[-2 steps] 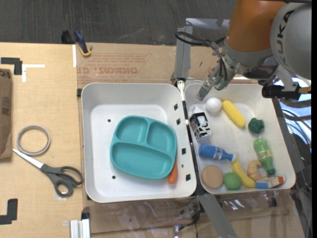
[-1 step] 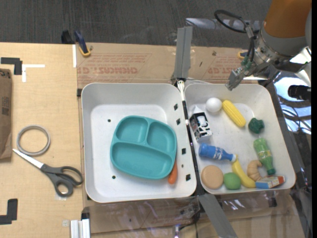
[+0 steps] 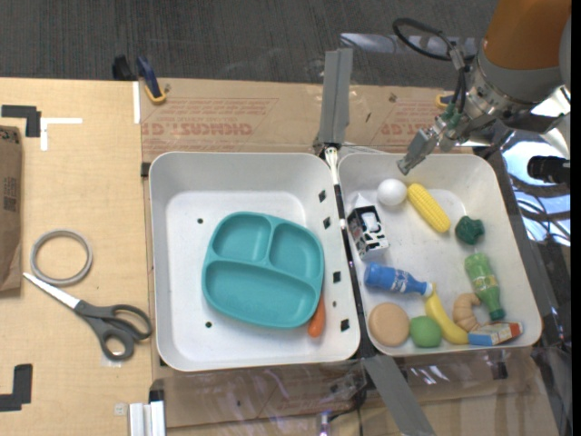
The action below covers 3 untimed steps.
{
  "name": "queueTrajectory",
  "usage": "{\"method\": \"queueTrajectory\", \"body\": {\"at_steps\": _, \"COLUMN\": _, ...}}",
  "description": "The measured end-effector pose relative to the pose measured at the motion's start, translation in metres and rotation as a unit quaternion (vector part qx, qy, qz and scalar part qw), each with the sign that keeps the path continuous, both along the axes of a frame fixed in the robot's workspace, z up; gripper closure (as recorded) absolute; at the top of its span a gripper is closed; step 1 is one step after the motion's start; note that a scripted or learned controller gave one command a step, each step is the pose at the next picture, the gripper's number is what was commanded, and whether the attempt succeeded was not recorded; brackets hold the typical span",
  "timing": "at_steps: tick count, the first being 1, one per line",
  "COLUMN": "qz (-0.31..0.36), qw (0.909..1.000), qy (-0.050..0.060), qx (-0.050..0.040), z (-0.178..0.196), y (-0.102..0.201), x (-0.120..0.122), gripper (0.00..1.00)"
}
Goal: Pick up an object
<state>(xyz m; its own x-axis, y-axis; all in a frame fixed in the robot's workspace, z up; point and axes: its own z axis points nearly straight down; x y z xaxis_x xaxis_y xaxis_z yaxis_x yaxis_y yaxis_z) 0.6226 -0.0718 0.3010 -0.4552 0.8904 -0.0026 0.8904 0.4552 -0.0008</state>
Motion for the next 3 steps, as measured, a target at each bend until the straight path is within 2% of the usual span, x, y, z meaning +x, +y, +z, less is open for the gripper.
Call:
{"method": "queueTrajectory", "body": {"at_steps": 1, "qz": -0.037, "qw": 0.9993, "qy": 0.001, "qx": 0.0001, "z": -0.055, "y": -0.054, "x": -0.001, "gripper": 0.0}}
{"method": "queueTrajectory", "body": {"at_steps": 2, "qz": -0.043, "qw": 0.9991, "qy": -0.002, "qx": 0.0, "z": -0.208, "y": -0.057, "x": 0.037, "gripper": 0.0}}
{"method": "queueTrajectory", "body": {"at_steps": 3, "qz": -0.016, "qw": 0.9999, "qy": 0.0, "qx": 0.0005, "z": -0.208, "y": -0.095, "x": -0.023, "gripper": 0.0}}
